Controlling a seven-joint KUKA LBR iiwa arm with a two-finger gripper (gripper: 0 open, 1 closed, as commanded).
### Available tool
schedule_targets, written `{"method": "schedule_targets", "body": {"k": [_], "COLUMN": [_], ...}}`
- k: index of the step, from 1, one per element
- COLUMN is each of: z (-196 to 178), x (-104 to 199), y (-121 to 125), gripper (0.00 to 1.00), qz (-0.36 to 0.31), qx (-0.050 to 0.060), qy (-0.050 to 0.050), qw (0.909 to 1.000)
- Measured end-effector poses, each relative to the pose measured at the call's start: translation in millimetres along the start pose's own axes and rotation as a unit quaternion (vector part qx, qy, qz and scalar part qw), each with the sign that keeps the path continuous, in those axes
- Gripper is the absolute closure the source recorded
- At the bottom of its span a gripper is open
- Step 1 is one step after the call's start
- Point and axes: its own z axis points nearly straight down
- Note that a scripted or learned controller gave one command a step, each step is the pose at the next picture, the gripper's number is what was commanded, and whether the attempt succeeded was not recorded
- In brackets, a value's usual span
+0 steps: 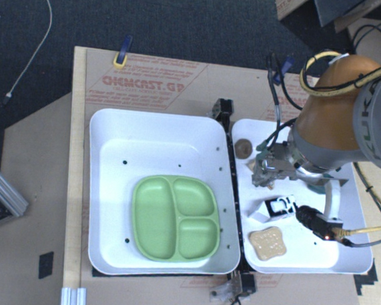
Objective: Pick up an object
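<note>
We locate the pincer (267, 170) over the upper part of the right bin (351, 261); we cannot tell its state from this view. A tan toast-shaped piece (267, 243) lies flat near the bin's front edge, its long axis running roughly left to right, slightly tilted. A small brown round object (243, 147) sits near the bin's upper left corner. A black-and-white item (278, 206) lies between the two, just below the pincer. The left bin (111, 141) holds a green divided tray (174, 217) with three compartments. Both bins rest on the desk (90, 85).
</note>
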Motion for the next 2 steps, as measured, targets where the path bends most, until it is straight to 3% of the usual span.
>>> {"method": "schedule_targets", "body": {"k": [2], "z": [-21.2], "x": [100.7], "y": [44.6], "gripper": [1.00], "qz": [0.002], "qx": [0.001], "qy": [0.000], "qw": [1.0000]}}
